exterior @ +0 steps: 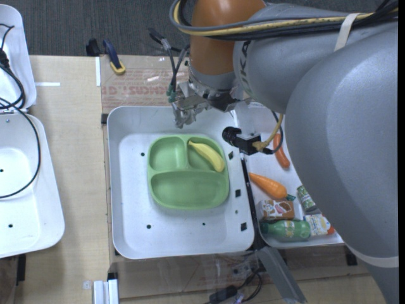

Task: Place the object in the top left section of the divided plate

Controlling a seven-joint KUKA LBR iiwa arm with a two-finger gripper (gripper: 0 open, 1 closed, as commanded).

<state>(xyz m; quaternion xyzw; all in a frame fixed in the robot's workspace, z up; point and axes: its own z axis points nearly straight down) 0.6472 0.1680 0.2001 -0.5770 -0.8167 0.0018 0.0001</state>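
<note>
A green divided plate (166, 195) lies in the left white bin (130, 227). A yellow banana (207, 155) rests in the plate's top right section, its tip reaching over the divider. The top left section (166, 154) and the large lower section hold nothing. My gripper (183, 114) hangs just beyond the plate's far rim, above the bin's back edge, apart from the banana. Nothing shows between its tips.
The right bin (292, 175), partly hidden by my arm, holds two orange carrots (268, 185) (282, 159), a green bottle (288, 230) and small packets (276, 209). A white fixture with black cables (19, 170) stands at the far left. A blue and yellow clamp (114, 59) sits at the back.
</note>
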